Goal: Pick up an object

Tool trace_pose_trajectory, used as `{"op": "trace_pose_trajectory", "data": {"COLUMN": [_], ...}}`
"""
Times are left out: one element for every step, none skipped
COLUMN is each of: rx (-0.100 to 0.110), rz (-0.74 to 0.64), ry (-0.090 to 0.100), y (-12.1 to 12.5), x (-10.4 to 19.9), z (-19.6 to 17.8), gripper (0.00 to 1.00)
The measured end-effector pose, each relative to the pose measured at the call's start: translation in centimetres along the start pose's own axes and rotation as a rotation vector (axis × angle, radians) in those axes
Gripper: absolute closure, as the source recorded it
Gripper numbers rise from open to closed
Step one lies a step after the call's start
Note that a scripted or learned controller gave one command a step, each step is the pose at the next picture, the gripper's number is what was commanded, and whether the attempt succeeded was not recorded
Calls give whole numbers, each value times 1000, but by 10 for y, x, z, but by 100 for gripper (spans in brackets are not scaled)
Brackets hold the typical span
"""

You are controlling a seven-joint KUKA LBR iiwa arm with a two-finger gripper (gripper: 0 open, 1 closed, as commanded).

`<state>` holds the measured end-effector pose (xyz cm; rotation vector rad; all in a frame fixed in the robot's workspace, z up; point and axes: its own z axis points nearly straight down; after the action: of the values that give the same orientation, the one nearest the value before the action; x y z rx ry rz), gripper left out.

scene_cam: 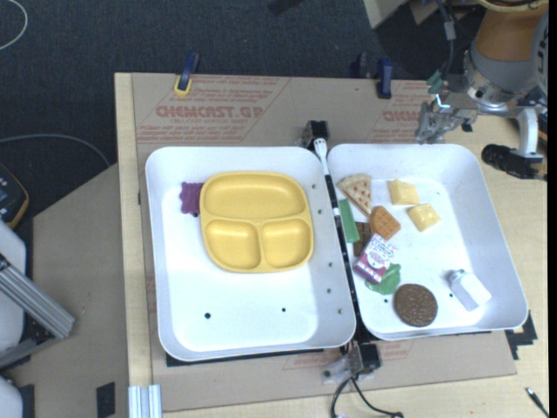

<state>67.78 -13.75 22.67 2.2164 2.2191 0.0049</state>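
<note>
right bin (500,233): brown round cookie (416,305) near front, white block (466,289) beside | mid: pink packet (378,258), yellow cubes (413,204) | left bin (165,259): yellow tray (257,220) | gripper (435,120) past far rim, holds nothing, jaws maybe parted, can't tell

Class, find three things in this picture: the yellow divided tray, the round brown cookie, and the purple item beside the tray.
Yellow divided tray (257,219), camera view: ridge between its compartments.
Round brown cookie (415,305), camera view: centre of its top face.
Purple item (190,198), camera view: the part showing left of the tray.
</note>
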Motion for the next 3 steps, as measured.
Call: {"op": "trace_pose_trajectory", "data": {"rx": [10, 11, 9], "rz": [-2, -3, -3], "ry": [4, 4, 4], "y": [-39, -75, -100], "x": [43, 86, 120], "z": [9, 16, 8], "gripper": [100, 100, 100]}}
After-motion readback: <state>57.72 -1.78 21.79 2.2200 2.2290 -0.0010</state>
